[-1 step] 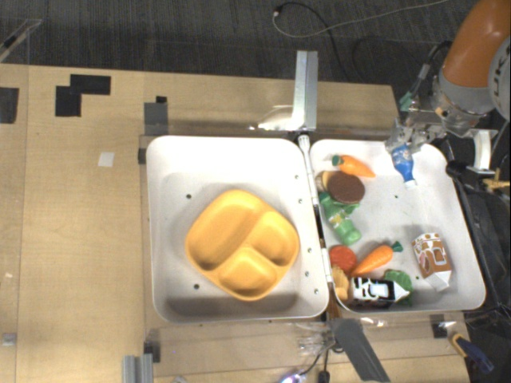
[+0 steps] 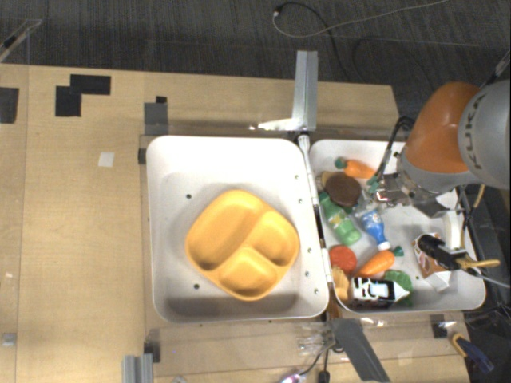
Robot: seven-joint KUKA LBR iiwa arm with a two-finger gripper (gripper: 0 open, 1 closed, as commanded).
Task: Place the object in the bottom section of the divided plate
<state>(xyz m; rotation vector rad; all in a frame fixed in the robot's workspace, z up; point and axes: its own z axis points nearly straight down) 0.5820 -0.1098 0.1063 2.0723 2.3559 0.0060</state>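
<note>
With my gripper (image 2: 382, 191) low in the crowded right bin, jaw state I cannot tell, and the yellow three-section plastic plate (image 2: 243, 243) in the left bin, I fear neighbouring toys will spoil the grab or get dragged.

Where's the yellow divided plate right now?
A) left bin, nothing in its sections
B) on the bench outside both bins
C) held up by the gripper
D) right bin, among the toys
A: the yellow divided plate lies flat in the left bin, all three sections bare; the toy items sit in the right bin.
</note>
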